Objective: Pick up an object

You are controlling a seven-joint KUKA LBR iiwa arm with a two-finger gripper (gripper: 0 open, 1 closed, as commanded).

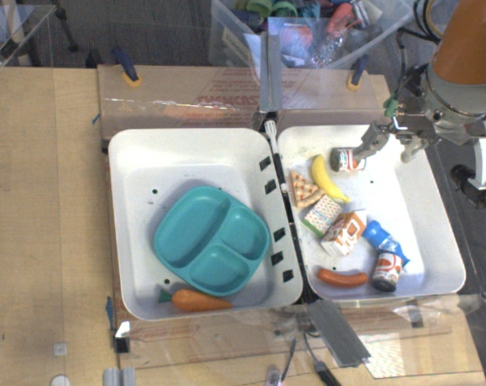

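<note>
Two white bins sit side by side on the bench. Left bin (130, 175): a teal divided plate (212, 239) lies tilted toward the near right corner, with a carrot (201, 300) along the near wall just beside it. Right bin (436, 215): a small can (348, 160) lies on its side near the far wall, and the gripper (385, 137) hangs at the far right corner, just beside that can; whether a fingertip touches the can is hard to judge from this slant. Its two fingers look spread apart, one reaching down toward the can, the other off to the right by the bin's right wall, with nothing between them. A banana (327, 178) lies just in front of the can, a waffle-patterned slice (303, 190) close to the left wall beside it. Mid-bin: a cracker-like square (322, 213) and a small orange-and-white carton (344, 233), touching. Toward the near right corner: a blue bottle (380, 237) and a second can (387, 271). A sausage (342, 277) lies along the near wall. Beyond the bins stands a clear tub (307, 14) of mixed items.
</note>
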